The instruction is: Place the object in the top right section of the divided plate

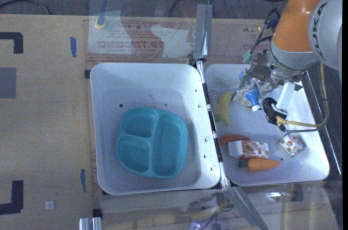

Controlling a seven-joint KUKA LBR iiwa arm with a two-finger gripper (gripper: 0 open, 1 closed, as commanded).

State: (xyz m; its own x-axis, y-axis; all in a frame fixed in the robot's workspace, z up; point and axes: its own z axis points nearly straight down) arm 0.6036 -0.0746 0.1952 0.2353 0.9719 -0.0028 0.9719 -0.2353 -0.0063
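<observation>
Camera view: step in hand looks like the pick, in the right bin (321, 161). The tool (251, 94) sits low in that bin's upper part, right at a blue-and-white item (253, 97), likely the object to move; whether it sits between the fingers can't be told, and the tool's opening can't be told either, the wrist blocks it. To do it well: close squarely on that one item, avoid dragging the banana (224, 106) just to its left, lift straight up before crossing the divider. Target is the teal divided plate (151, 142) in the left bin (109, 82), centre-left of frame; its top right section is bare. Carrot (262, 164) and small cartons (253, 148) lie at the right bin's lower part, apart from the tool.
</observation>
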